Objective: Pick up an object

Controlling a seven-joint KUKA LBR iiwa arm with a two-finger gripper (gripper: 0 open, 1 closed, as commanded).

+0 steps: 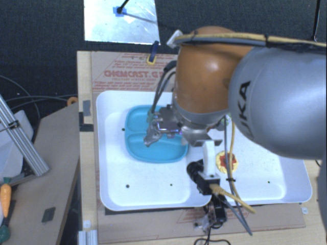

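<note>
We see the grey arm with its orange band [204,70] bent low over the left shallow white plastic bin [115,188], its jaws [152,135] down on the blue divided plastic dish [148,149] there; we cannot tell whether they are apart or together.

1 camera, seemingly close overhead, slanting onto bins [117,198].

The big grey KUKA arm [276,101] reaches in from the right and bends steeply down, its glossy orange band [204,70] just above the wrist; below that, the small metal two-finger gripper [151,137] points downward, fingertips close together
</note>
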